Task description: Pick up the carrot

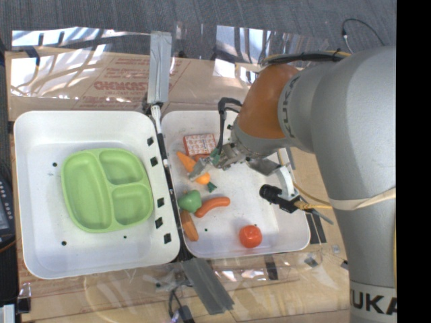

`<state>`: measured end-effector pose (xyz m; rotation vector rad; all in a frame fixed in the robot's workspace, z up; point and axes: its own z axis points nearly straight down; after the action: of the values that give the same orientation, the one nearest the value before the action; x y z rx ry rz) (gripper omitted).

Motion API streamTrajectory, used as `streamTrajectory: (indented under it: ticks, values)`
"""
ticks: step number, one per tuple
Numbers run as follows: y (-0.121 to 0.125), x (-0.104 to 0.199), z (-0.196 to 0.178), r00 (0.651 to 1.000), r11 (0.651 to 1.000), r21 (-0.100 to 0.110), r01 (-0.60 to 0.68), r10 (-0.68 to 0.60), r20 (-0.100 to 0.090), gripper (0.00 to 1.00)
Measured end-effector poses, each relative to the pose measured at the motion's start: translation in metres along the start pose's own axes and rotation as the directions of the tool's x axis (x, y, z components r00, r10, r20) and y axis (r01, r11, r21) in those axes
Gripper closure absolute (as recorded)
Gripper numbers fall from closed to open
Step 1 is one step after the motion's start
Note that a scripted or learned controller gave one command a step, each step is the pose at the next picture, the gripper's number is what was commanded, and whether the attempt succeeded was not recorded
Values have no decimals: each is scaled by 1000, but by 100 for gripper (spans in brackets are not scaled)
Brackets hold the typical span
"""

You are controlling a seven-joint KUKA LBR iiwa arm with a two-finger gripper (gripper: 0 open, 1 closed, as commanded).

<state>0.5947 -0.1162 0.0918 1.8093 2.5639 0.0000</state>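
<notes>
**Gripper low in the right bin, near the carrot**

Camera view: "KUKA" reads in black on the arm's grey base at lower right, cut off by the frame edge. Red print on the cardboard behind the bins is glare-washed; it may read "CHOICAS", though I cannot be sure. A small red-patterned box in the right bin bears markings too small to read.

The gripper hangs just beside that box; its fingers are hidden under the wrist, so how wide they stand cannot be told. The carrot lies just left of it, near the bin's left wall, partly masked by small orange and green pieces. A second orange piece sits lower by the wall. The green divided plate rests in the left bin.
</notes>
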Motion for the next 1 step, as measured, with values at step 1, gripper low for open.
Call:
streamTrajectory:
  ticks: [1]
  values:
    - [1, 0, -10, 1000, 1000, -4, 4, -4, 5, 100]
